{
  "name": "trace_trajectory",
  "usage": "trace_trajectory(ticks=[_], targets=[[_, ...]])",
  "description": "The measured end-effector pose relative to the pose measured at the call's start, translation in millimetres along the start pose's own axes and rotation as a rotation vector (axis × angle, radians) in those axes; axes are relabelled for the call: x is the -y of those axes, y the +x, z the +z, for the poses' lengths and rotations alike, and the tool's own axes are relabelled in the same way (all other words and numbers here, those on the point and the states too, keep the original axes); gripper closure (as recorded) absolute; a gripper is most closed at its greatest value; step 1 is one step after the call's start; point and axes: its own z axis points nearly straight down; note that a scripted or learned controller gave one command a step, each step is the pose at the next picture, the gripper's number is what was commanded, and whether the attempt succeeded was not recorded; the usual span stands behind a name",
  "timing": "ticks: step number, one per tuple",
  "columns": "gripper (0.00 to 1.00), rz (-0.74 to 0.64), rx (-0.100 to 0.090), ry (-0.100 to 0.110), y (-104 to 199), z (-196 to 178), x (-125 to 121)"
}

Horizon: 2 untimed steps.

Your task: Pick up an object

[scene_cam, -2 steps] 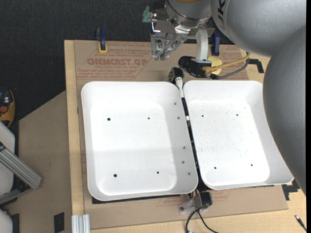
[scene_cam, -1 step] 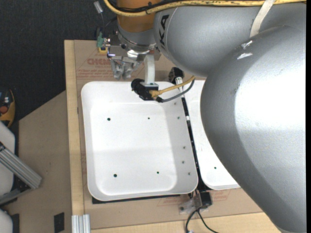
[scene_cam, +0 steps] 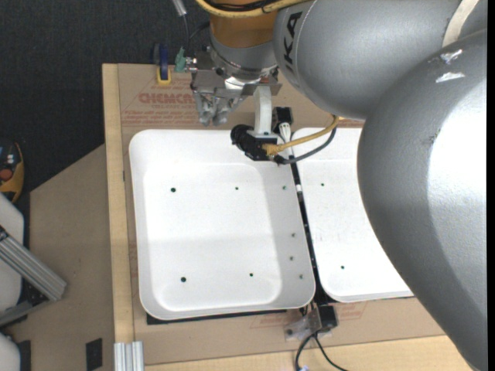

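The gripper (scene_cam: 214, 108) hangs above the left bin's (scene_cam: 155, 207) far rim; cannot tell its grasp.

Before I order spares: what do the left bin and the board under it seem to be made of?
The left bin looks like moulded white plastic, smooth with a slight sheen, judging by its rounded corners and soft lip. The board looks like brown corrugated cardboard, matt, with red print; it could be fibreboard.

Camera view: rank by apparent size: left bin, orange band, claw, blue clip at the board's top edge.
1. Left bin
2. Orange band, though it sits nearer the camera, so it looks inflated
3. Claw
4. Blue clip
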Motion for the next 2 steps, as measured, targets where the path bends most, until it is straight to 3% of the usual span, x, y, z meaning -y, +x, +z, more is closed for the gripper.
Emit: trace_trajectory(ticks=[1,2], targets=[[1.0,-0.002,-0.001,-0.005,18.2,-17.0,14.0],[1.0,0.001,-0.001,-0.006,-32.2,-49.5,23.5]])
